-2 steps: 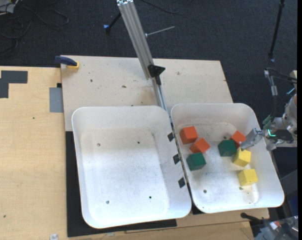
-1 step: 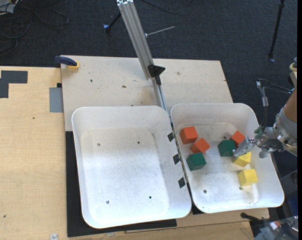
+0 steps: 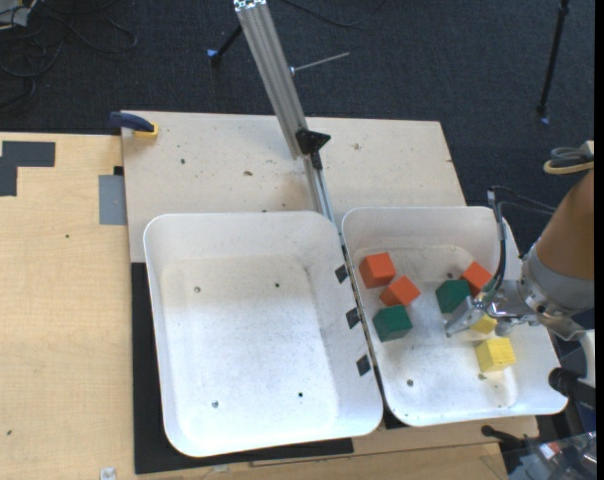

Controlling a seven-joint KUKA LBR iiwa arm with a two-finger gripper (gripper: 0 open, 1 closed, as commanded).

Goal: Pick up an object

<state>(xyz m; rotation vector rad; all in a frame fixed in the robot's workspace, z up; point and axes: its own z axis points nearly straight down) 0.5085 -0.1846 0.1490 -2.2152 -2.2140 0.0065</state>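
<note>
The right bin [image 3: 422, 211] holds several small blocks. Two orange blocks [image 3: 378, 267] [image 3: 400, 291] lie near its left wall, with a green block [image 3: 392, 321] just below them. A third orange block [image 3: 477, 276] and a second green block [image 3: 451, 295] sit toward the right. A yellow block [image 3: 495, 354] lies near the front right corner. My gripper [image 3: 472, 320] is down in the bin, right below the second green block. A small yellow piece [image 3: 485, 324] shows at its tip, partly hidden by the metal.
The left bin [image 3: 152, 233] stands beside the right one, and black clips [image 3: 350, 316] join their shared wall. A slanted aluminium post [image 3: 277, 68] rises behind the bins. A blue clamp [image 3: 132, 121] sits at the board's back left corner.
</note>
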